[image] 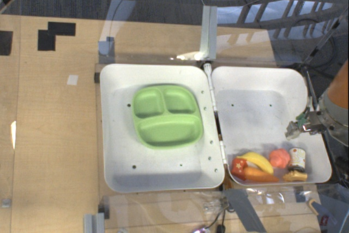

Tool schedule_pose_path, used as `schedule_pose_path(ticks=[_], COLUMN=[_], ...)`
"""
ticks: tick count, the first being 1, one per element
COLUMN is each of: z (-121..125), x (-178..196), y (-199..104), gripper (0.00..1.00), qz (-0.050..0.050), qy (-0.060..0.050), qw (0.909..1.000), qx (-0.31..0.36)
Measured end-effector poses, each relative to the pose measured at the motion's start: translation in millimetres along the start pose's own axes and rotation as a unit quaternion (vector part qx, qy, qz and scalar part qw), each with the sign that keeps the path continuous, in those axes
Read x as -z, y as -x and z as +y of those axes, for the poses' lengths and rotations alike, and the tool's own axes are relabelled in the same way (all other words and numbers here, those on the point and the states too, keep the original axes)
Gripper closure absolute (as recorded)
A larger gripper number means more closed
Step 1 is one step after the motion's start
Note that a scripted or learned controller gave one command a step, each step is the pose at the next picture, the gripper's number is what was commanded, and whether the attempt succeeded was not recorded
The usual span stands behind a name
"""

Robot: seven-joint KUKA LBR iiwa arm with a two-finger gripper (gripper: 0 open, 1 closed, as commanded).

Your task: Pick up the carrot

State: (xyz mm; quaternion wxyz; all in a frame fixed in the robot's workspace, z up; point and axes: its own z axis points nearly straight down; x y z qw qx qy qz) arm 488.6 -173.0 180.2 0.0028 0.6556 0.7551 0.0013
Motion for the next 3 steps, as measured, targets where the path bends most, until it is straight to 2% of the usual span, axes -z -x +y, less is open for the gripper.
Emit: schedule_pose_path(ticks=[1, 2, 3], z=[-2.9, 4.5, 31.6], x=[-90.1, -89.4, -89.8], y=[32.8, 21.3, 38.2], gripper=[1.0, 1.0, 1.0], qz=[0.0, -0.005, -0.003], qy=[0.003, 0.005, 0.003], qw=[0.9919, 0.9928, 0.9512], qx=[-0.127, 0.12, 0.309])
